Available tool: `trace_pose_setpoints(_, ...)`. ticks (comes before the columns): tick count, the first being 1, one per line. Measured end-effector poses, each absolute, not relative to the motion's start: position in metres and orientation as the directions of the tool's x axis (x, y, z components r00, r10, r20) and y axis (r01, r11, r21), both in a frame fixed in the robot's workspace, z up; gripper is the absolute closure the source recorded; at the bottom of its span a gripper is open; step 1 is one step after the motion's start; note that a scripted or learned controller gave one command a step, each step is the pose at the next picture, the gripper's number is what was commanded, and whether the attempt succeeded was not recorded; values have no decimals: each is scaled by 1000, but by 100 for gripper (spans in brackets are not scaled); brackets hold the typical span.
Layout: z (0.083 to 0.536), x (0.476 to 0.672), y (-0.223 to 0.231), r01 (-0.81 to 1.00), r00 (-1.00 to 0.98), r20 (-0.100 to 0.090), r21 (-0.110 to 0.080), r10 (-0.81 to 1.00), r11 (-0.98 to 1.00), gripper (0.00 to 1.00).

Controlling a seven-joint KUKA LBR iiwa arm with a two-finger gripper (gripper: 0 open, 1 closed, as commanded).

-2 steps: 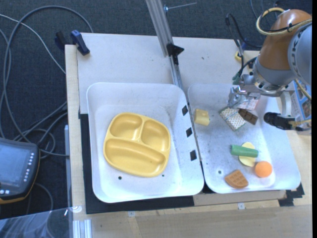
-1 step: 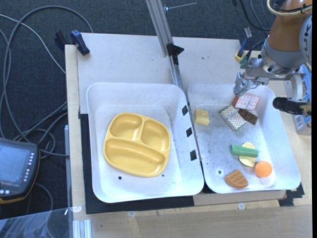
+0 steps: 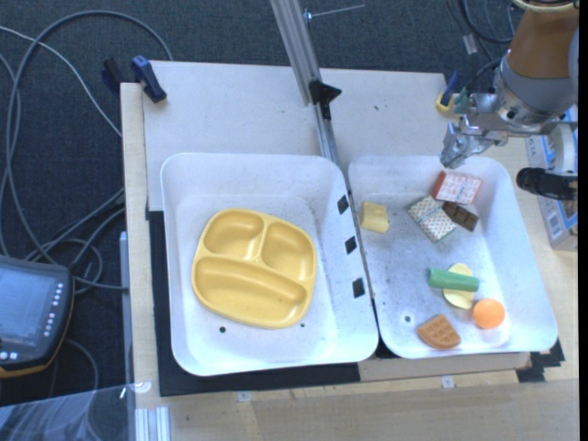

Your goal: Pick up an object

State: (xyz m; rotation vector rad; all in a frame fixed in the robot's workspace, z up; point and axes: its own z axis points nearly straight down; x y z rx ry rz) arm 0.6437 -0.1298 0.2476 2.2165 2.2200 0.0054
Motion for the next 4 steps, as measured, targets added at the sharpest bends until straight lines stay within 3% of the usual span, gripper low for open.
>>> trace_pose_setpoints(4,244,669,96,1000,-7,3,1,1000,7,100)
